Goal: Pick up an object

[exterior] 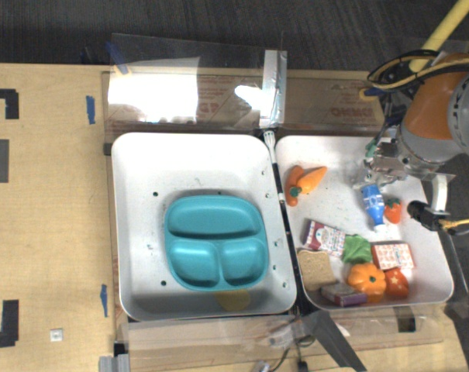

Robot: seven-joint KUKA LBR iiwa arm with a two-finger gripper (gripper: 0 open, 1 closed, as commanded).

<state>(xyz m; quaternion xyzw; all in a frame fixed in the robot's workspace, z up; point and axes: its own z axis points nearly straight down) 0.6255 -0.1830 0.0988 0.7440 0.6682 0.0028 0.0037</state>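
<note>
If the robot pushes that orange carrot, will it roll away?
Probably a little. The carrot looks rounded and tapers to a point, so it would likely roll in a curve, not straight. It seems like a small plastic toy, so it is probably light and stiff. It lies near the bin wall, which should stop it soon.

A divided tray (pixel 215 240) is sitting in the left bin (pixel 133 208); toy foods are clustering at five o'clock in the right bin (pixel 335 149).
</note>
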